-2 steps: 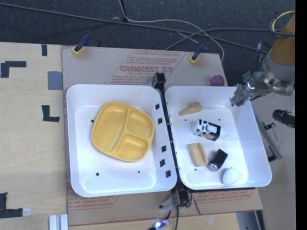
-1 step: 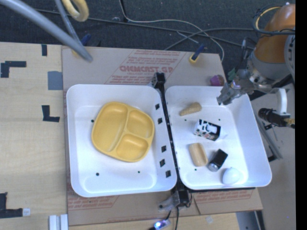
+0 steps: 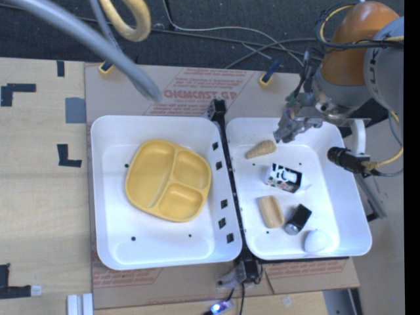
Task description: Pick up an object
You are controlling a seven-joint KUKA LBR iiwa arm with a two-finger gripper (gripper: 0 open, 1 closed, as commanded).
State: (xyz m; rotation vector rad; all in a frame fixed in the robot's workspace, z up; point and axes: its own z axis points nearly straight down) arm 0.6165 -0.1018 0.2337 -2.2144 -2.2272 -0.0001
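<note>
Red print on the cardboard sheet [image 3: 197, 90] under the bins reads roughly "CHEMCAST GP"; the smaller lines beneath it are too blurred to read. A small black-and-white packet [image 3: 284, 177] in the right bin [image 3: 348, 195] carries markings, but none are legible.

The claw [image 3: 289, 128] hangs over the upper part of the right bin, just right of a tan cone-shaped piece [image 3: 260, 149] lying near the bin's top left. Whether it is spread or closed cannot be told from this angle, and nothing is seen between its tips.

Below the packet lie a tan bread-like block [image 3: 270, 211], a small black cylinder [image 3: 297, 218] just beside it, and a white ball [image 3: 316, 240] near the bin's lower right corner. The left bin [image 3: 105, 176] holds a yellow divided plate [image 3: 168, 180], lying flat near its middle.
</note>
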